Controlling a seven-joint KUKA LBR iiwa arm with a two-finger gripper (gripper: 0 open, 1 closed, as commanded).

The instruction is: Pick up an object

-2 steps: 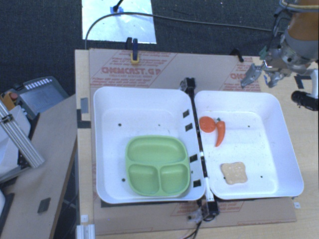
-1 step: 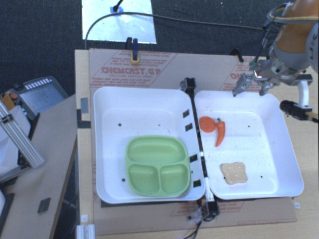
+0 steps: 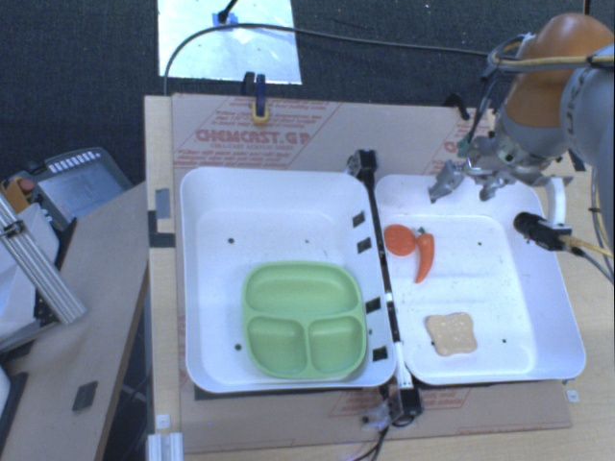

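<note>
Pincer (image 3: 464, 188) splayed and bare, nothing between the two fingers (image 3: 439, 186), poised over the far rim of the right bin (image 3: 538, 349). Closest candidates just toward the camera from it and a shade to its left: a red tomato (image 3: 398, 239) touching or very nearly touching an orange pepper (image 3: 424, 256), both near the wall shared with the left bin (image 3: 207, 286). Farther toward the camera again, well apart from that pair, a toast slice (image 3: 451, 333) lying flat and alone. Probably best to choose the pepper — long and narrow, easier to straddle than a round thing prone to rolling away. Turn the wrist to set the fingers across the narrow width, not along the length; come straight down over the thicker upper part, keeping one finger out of the tomato; close only once low enough to catch the body and not just skim the top. Leave the toast for another try, likely too flat against the floor for a clean pinch. Ignore the green divided plate (image 3: 306, 318) far to the left, too broad for this pincer. Hard to judge from this slanted view: actual height above the bin floor, and contact or a sliver of gap between tomato and pepper. Also unclear — the nature of the black plug (image 3: 536, 227) on a cable just right of the pincer, and most of the arm (image 3: 562, 75), cut off at the edge.
</note>
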